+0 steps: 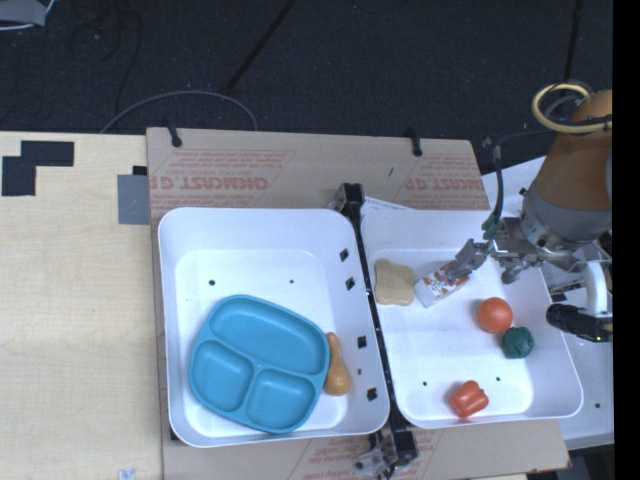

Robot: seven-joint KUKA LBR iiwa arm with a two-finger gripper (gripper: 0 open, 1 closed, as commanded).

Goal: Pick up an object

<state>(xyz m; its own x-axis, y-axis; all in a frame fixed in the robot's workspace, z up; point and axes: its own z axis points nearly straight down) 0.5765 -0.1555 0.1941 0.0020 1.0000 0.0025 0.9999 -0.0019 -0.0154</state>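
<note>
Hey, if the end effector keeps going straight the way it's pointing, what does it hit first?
The end effector points left and down toward the small packet. It would likely meet that first, then the beige lump beyond it, though depth is hard to judge from above.

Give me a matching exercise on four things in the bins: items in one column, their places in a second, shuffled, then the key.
Items
1. blue divided plate
2. beige lump
3. dark green ball
4. red pepper

Places
A. right bin, near its front edge
B. left bin, filling much of the floor
C. right bin, just below and right of the orange ball
D. right bin, close to the divider between the bins

Pairs: 1-B, 2-D, 3-C, 4-A
</note>
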